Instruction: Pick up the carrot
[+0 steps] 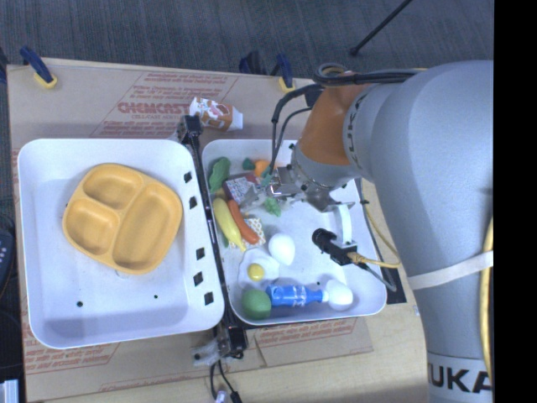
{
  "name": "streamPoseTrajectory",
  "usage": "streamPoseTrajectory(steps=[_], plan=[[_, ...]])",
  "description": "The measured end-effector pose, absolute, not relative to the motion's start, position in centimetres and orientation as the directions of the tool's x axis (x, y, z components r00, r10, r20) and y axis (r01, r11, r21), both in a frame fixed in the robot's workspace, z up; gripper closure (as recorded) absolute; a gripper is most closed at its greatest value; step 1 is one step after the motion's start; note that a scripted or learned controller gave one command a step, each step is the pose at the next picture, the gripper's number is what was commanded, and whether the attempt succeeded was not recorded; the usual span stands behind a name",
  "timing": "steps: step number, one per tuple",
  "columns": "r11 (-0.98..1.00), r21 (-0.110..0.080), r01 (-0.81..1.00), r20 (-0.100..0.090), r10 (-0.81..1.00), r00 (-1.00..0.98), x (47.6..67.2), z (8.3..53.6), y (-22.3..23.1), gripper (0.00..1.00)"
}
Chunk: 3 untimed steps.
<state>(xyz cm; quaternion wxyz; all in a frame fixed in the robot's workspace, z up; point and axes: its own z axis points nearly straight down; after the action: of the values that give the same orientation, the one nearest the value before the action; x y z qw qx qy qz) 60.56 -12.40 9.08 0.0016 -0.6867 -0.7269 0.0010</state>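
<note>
Lowered into the right of 2 white bins [369, 305], end effector [273, 193] near the carrot [238, 222]; opening and contents impossible to tell. Carrot lying beside a banana [226, 222] and under a crumpled wrapper [239, 189]. Risk judged: closing on a neighbour, given the tight crowding.

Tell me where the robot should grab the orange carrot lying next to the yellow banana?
Probably around the middle of the long, thin orange toy carrot, coming straight down from above. It lies flat in the right white plastic bin, slanting, with the yellow toy banana close along its left side. The jaws should close across its narrow width, and the banana side looks tight.
</note>
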Motion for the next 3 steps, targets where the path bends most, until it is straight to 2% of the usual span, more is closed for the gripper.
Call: streamPoseTrajectory(steps=[1, 2, 3], plan=[[0.061, -0.004, 0.998, 0.002, 0.998, -0.061, 60.6, 10.1, -12.4, 1.00], [0.081, 0.000, 0.997, 0.000, 0.997, -0.081, 54.6, 26.7, -10.9, 1.00], [-0.059, -0.001, 0.998, -0.001, 0.998, 0.059, 51.5, 28.9, -16.5, 1.00]])
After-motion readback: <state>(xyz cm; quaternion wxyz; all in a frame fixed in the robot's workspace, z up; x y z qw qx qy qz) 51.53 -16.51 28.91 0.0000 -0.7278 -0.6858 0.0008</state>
